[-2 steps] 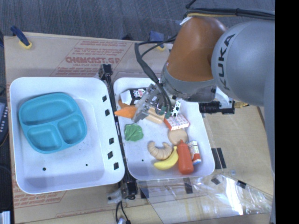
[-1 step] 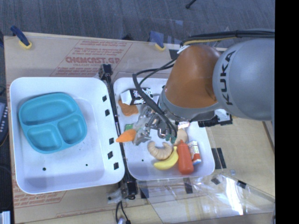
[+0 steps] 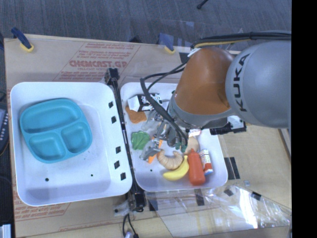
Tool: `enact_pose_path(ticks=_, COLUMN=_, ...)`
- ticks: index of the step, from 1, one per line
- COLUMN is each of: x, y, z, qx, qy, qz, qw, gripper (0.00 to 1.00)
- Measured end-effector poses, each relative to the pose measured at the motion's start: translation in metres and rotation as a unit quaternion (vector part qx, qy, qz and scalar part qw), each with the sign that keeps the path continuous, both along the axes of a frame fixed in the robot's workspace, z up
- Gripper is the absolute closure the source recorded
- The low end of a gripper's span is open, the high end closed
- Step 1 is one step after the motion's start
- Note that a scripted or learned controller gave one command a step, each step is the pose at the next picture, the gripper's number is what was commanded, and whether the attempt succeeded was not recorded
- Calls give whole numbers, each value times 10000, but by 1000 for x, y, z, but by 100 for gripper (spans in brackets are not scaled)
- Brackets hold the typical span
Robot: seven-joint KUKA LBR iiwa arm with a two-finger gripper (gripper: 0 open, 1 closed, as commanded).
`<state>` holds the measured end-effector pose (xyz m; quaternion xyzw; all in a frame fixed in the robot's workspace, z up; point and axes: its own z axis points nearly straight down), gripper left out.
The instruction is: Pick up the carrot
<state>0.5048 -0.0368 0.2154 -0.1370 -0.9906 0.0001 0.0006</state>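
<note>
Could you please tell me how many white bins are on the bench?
2: the left bin holds a blue tray; the right bin holds the toy food, under the arm.

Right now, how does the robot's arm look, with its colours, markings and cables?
The grey KUKA arm has rounded, smooth casings, with black "KUKA" lettering on its side. A wide orange band covers the segment above the wrist. Black cables loop from there down to the dark metal gripper.
</note>
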Motion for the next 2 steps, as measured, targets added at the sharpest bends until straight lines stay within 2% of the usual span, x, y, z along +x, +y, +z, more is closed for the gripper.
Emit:
enact_pose_path(ticks=1, x=-9, y=-73, z=-115, qx=1, qy=51, qz=-276, qw=9996, gripper=0)
enact_pose_path(ticks=2, x=-5, y=-71, z=-101, qx=4, qy=-1, qz=-228, qw=9997, gripper=100)
